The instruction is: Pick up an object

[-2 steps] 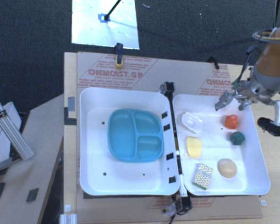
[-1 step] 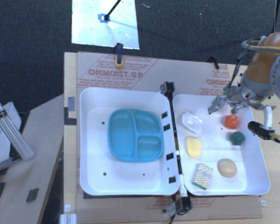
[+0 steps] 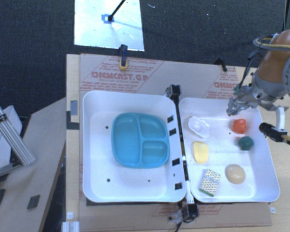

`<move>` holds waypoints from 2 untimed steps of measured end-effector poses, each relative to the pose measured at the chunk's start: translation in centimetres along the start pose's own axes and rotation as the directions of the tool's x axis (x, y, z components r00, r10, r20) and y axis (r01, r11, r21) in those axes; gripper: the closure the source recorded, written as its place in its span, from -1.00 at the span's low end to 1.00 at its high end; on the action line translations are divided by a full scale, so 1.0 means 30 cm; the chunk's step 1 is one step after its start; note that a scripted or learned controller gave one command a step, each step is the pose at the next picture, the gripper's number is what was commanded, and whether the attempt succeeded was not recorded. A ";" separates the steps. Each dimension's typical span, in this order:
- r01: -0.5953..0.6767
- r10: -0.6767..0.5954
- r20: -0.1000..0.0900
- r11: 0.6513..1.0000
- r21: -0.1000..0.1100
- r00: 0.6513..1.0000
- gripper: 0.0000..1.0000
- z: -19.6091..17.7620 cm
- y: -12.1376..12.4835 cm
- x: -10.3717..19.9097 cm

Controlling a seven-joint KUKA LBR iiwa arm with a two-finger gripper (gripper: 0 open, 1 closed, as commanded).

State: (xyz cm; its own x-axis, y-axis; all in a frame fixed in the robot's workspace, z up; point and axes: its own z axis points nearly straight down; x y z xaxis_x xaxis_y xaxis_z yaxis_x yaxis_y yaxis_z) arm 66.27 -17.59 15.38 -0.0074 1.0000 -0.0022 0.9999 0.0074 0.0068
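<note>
In the right bin (image 3: 263, 186) lie several objects: a red-orange lump (image 3: 238, 125), a dark teal ball (image 3: 245, 143), a clear crumpled piece (image 3: 198, 127), a yellow block (image 3: 200, 152), a tan egg-shaped object (image 3: 235, 173) and a green-and-white patterned box (image 3: 209, 182). My gripper (image 3: 234, 108) hangs at the bin's far edge, just up and left of the red-orange lump. Nothing shows between its tips.
The left bin (image 3: 94, 135) holds a blue divided plate (image 3: 139, 140). A black clamp strip (image 3: 177, 133) runs between the two bins. The grey arm with its orange band (image 3: 280, 51) comes in from the upper right. A black part (image 3: 272, 132) juts over the right bin's rim.
</note>
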 end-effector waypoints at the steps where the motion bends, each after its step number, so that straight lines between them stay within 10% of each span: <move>1: -0.006 0.006 -0.001 1.000 0.002 1.000 1.00 -0.161 -0.022 -0.011; 2: -0.004 0.004 -0.001 1.000 0.003 1.000 1.00 -0.166 -0.018 -0.011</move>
State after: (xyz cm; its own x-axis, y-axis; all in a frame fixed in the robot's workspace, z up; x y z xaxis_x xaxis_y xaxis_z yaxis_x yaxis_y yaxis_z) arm 65.68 -17.90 20.36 -0.0035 1.0000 -0.0009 1.0000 0.0035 0.0036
